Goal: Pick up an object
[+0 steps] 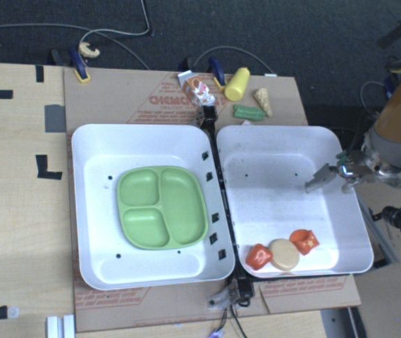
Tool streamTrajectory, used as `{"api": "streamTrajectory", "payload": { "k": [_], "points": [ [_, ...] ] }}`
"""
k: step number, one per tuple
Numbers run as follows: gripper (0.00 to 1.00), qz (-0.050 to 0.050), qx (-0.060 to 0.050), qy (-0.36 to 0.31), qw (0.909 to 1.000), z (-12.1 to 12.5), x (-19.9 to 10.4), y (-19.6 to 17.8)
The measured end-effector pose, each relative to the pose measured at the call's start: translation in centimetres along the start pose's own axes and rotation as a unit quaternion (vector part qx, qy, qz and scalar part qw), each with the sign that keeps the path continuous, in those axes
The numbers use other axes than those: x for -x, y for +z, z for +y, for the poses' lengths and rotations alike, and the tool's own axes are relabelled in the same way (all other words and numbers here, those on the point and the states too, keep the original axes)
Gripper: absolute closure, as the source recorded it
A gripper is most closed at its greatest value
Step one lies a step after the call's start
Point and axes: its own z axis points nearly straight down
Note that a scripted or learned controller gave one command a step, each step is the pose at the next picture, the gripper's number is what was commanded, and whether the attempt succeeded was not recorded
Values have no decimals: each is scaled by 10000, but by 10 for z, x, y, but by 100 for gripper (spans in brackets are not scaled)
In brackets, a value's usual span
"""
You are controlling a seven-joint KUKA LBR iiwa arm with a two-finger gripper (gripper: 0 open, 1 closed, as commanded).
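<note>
My pincer (321,179) over right white bin (285,153), grip state unclear; aim near: round beige object (284,254) between two red pieces, descend centred.

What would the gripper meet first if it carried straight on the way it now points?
The gripper points left over the right bin. Probably bare bin floor first, or else the divider between the bins; its height is unclear.

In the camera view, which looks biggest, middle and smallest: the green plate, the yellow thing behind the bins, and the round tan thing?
1. Green plate, in the left bin: biggest by far.
2. Yellow thing, on the cardboard behind the bins.
3. Round tan thing, in the right bin.
The last two look close in size, and they lie at different distances from the camera, so their order is unsure.
</note>
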Motion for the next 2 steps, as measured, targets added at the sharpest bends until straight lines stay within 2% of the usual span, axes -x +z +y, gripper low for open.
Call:
{"api": "streamTrajectory", "payload": {
  "k": [1, 2],
  "points": [
    [0, 8, -7, 1, 10000, -63, -42, -20],
    [0, 16, -12, -6, 10000, -34, -120, -9]
  ]
}}
